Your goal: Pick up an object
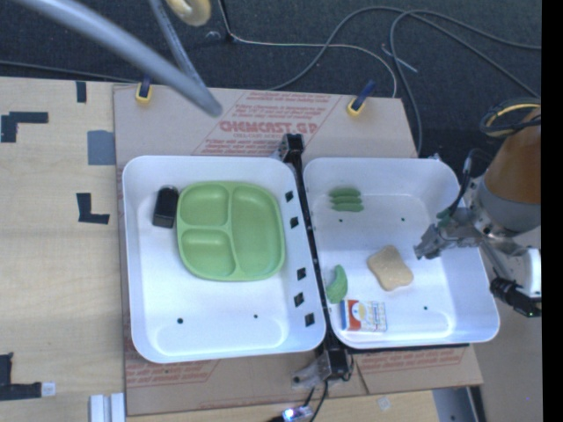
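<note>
In the right bin [457,319] lie a tan bread piece [391,267], two green items and a small carton [363,315]; the tool [428,243] hovers near the bread, holding nothing. The left bin [145,323] holds a green tray [231,230].

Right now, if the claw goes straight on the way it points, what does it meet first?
Probably the tan bread-like piece. The claw points toward the view's left and slightly down over the right bin. Its height above the floor is unclear, so it might pass over.
</note>
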### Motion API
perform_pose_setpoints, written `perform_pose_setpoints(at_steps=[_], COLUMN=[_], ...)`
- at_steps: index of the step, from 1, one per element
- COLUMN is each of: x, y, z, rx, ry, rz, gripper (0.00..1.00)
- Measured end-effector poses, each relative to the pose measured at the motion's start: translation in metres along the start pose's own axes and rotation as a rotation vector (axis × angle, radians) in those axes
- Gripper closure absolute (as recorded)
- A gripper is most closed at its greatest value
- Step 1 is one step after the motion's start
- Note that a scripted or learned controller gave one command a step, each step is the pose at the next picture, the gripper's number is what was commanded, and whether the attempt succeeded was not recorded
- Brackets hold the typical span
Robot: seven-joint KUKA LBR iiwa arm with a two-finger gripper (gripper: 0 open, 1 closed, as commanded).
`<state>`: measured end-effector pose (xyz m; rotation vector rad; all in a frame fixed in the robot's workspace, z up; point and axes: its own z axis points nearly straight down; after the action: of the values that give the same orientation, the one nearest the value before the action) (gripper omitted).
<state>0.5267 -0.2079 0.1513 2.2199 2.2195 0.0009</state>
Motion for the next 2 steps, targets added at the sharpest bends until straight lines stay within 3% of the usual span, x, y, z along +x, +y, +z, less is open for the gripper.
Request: perform_pose_setpoints(at_steps=[2], x=[0.006], y=[0.006], z=[-0.089], rx=[-0.002], ry=[0.0], rz=[-0.003], gripper=[1.0])
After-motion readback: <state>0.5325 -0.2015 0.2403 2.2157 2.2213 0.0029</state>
